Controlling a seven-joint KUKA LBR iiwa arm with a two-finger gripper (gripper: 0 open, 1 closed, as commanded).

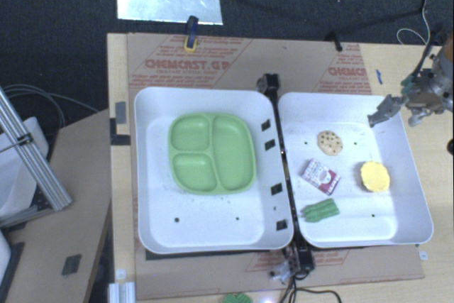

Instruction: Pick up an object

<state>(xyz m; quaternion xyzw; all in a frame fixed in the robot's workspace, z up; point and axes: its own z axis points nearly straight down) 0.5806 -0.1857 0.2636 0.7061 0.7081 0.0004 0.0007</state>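
Note:
The right bin (408,220) holds a round speckled cookie (329,142), a small red and white packet (320,176), a yellow lumpy piece (374,177) and a green ridged piece (320,210). My gripper (396,117) hangs over the bin's far right corner, above and to the right of the cookie. Its two fingers are spread apart, so it is open, and nothing is between them. All the objects lie apart from each other on the bin floor.
In the left bin (152,223) lies a light green divided plate (212,153). A black divider with clips (277,152) runs between the bins. A yellow clamp (191,35) sits at the bench's back edge, and metal framing (28,152) stands at the far left.

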